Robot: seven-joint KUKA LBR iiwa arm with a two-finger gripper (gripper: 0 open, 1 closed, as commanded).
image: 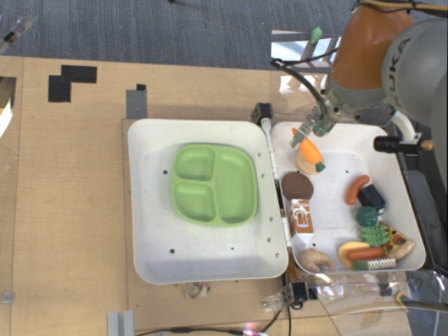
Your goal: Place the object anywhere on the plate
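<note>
Left bin (150, 257) holds the green plate (213, 185), three compartments, nothing on it. Right bin (413, 254) holds the clutter: brown disc (297, 185) near its 9 o'clock edge, orange-white carton (302, 218) just below it, shell-shaped piece (314, 260) at 7 o'clock, hot dog (362, 253) and pizza slice (389, 242) at 5 o'clock, sausage (356, 188), dark block (372, 196) and green piece (367, 216) mid-right. Carrot (313, 151) sits at 11 o'clock of the right bin, lying across a tan piece (306, 164). Gripper (313, 129) is right above the carrot's upper end, touching or nearly so; can't tell whether the jaws are apart, together or clamped, too small and cluttered there. Read: this is the pick step, carrot looks like the target, not confirmed grasped. Nothing placed yet. Next: get a firm grip, lift clear of the bin wall (275, 180), traverse toward 9 o'clock over the divider, lower onto any plate compartment, release. Risk: carrot slips off the tan piece.
</note>
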